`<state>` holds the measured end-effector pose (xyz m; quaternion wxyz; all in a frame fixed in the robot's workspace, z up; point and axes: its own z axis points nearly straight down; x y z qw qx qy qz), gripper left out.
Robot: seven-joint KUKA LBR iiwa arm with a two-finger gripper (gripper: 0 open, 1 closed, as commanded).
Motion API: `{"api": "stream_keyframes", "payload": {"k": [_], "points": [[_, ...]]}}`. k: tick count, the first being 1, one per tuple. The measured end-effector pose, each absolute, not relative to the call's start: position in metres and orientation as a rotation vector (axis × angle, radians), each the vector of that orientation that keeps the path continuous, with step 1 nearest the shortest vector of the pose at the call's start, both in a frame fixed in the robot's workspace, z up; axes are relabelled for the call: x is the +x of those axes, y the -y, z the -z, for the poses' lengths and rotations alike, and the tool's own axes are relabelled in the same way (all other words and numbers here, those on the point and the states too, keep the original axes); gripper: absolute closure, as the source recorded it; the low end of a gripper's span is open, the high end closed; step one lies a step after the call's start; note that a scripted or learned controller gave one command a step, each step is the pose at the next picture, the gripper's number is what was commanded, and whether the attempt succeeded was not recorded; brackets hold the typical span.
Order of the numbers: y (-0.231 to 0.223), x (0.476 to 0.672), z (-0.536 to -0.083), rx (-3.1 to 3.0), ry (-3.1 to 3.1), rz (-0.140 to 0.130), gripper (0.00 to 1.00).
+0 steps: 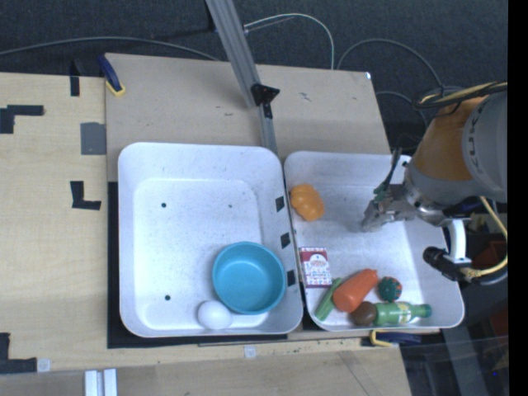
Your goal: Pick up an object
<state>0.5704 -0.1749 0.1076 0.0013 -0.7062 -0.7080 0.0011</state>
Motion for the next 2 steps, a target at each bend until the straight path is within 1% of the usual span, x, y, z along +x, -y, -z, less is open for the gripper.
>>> {"api": "stream_keyframes", "payload": {"k": [1, 2], "points": [[0.177, 0.580, -0.156, -2.222, 2.225, 0.001, 1.00], [0.171, 0.581, -0.218, -2.222, 2.228, 0.004, 1.00]]}}
